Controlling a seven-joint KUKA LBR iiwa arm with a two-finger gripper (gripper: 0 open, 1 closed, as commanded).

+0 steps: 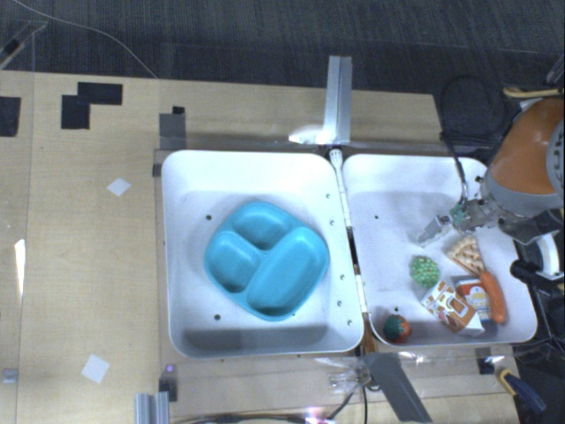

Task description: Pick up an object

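Your gripper [446, 223] hovered over the right bin [388, 184] above the waffle [466, 253], its grasp impossible to tell.

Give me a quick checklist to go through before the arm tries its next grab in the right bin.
1. Gripper is over the right bin, near its far right part: ok.
2. Something to pick lies within that bin: ok; a waffle-like piece, a green ball, an orange sausage-like item, a printed packet and a small round toy lie there.
3. Gripper already holds an object: cannot tell.
4. Nearest target is free of neighbours: not ok; the waffle-like piece sits close against the packet and sausage-like item.
5. Blue divided tray in the left bin lies away from the arm's path: ok.
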